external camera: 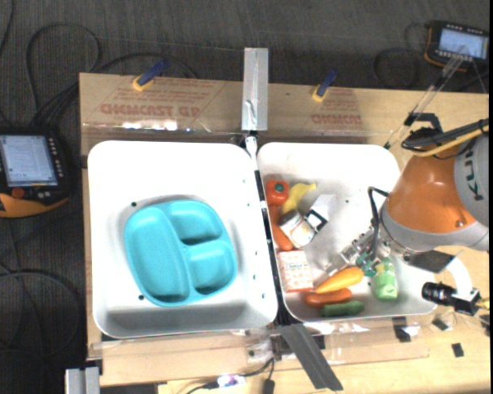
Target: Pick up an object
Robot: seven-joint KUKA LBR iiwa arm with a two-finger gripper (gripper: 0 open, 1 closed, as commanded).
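While the green block [385, 286] and the carrot [343, 281] are lying at the near edge of the right bin [394, 164], the claw [359, 249] is hanging just above them; how it is set I cannot tell. Dropping straight onto one piece, clear of neighbours, is looking wisest.

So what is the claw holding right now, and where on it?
It cannot be told: the claw is low among the toys in the right bin.
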